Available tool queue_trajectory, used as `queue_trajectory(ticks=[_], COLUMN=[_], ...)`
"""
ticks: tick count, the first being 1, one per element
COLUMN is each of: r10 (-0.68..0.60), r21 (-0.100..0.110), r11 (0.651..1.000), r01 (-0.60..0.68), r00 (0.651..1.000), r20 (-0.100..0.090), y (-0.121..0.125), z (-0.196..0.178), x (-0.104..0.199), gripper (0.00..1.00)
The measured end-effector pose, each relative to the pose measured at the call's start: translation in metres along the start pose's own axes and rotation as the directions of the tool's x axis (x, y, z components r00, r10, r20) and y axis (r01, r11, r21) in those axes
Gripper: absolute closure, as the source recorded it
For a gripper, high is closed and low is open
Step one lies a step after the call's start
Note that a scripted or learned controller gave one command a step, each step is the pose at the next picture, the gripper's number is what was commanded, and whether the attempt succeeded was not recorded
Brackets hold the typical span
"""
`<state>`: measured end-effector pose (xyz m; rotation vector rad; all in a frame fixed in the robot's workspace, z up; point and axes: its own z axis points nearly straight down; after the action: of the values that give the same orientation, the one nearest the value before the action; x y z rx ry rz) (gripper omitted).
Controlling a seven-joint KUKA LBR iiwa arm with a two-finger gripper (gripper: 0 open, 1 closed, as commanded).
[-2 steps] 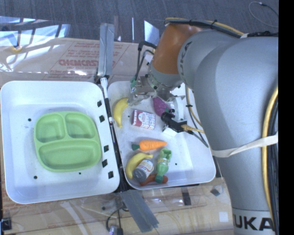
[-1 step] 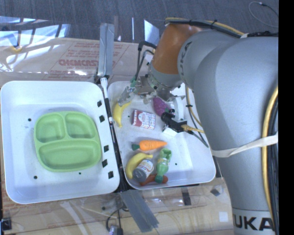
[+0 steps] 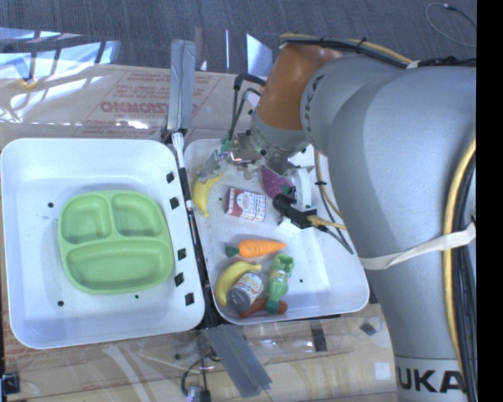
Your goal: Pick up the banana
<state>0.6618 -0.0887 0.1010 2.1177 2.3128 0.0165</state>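
Sitting in the left bin point(image 3: 21, 249), well apart from the work: a green plate point(image 3: 113, 241). Crossing the middle seam into the right bin point(image 3: 348, 283) and finding two candidates: a far banana point(image 3: 203, 194) lying just beside the left wall, and a near banana point(image 3: 229, 280) curling around a can point(image 3: 247, 291), touching it. Judging both as light, smooth-skinned and probably stiff plastic, so likely slipping under a pinch on the curved ends; favouring a hold across the thick middle, jaws squarely over the narrow width. Judging the far one the easier of the two, though crowded by the wall on its left. Lying to its right: a red box point(image 3: 246, 204), then a carrot point(image 3: 261, 247) nearer, a green bottle point(image 3: 278, 278) beside the can. Hovering at the far end of this bin, just beyond the far banana: the gripper point(image 3: 235, 152), too tangled with cables and wrist to tell how far open, or whether holding anything. Noting the slick white bin floor, likely letting a nudged banana slide, and little spare room on the right under the arm point(image 3: 402, 182).
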Motion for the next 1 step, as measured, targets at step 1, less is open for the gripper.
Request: queue_trajectory(ticks=[1], r10=[-0.004], r21=[-0.001], r11=[1.0], r01=[0.004], r00=[1.0], r20=[0.002], y=[0.0013], z=[-0.012], x=[0.0005], gripper=[1.0])
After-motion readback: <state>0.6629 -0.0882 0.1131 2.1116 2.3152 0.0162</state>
